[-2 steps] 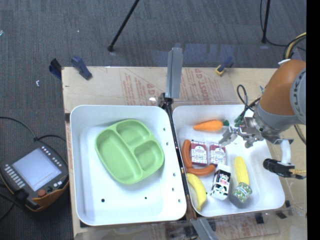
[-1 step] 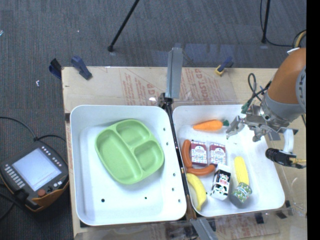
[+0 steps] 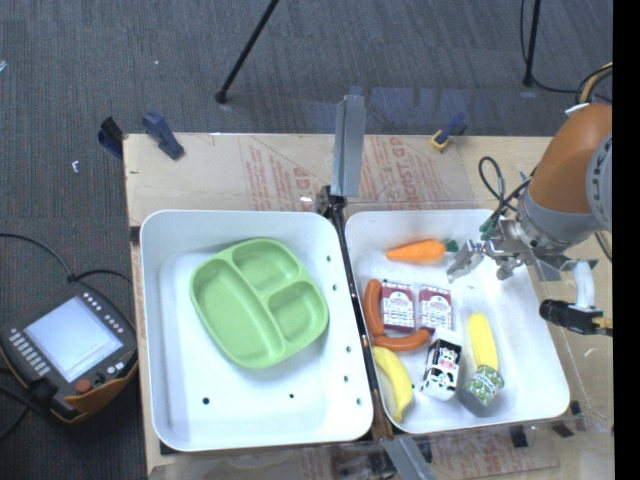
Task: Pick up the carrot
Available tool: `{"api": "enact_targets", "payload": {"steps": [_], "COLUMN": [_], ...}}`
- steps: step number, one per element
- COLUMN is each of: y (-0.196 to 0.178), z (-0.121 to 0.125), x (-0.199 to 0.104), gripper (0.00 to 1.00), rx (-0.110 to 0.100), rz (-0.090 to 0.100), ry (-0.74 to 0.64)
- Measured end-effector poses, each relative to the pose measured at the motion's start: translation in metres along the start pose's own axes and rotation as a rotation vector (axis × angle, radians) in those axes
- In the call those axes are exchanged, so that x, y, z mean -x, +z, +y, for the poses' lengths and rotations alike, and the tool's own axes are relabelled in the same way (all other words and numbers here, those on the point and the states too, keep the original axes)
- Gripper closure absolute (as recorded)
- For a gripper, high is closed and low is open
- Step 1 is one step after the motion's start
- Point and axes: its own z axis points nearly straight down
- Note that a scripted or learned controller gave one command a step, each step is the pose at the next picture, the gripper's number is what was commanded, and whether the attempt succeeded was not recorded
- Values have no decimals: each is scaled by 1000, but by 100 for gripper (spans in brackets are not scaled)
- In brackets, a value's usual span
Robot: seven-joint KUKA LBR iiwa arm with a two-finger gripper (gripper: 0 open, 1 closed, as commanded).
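Banana (image 3: 394,381) lying at the bottom edge of the right bin (image 3: 555,363), with a little cow-print milk carton (image 3: 442,367) and a corn cob (image 3: 482,340) just to its right, plus a small greenish jar (image 3: 483,387) below the corn. Hot dog (image 3: 388,326) curled around two red-and-white packets (image 3: 416,307) a bit higher, mid-bin. Over in the left bin (image 3: 170,388), just a green divided plate (image 3: 260,301) sitting tilted toward its centre. Handheld controller with a screen (image 3: 70,353) down on the floor at lower left. Carrot (image 3: 418,252) further up, in the upper part of the right bin, lying sideways, clear of the other food. Pincer (image 3: 482,260) right beside it on the right, near the leafy end, fingers looking spread apart with nothing between them, not touching the carrot as far as visible. Grey arm with the orange band (image 3: 570,168) coming in from the right edge. Blue clamps (image 3: 160,133) on the worktop (image 3: 260,173) at the far edge.
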Motion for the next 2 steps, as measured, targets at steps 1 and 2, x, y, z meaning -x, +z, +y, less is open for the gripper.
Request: {"api": "enact_targets", "payload": {"steps": [1,2], "y": [35,54], "z": [23,33], "x": [-24,-42], "gripper": [0,0], "rx": [5,-1], "rz": [-2,1], "ry": [100,211]}}
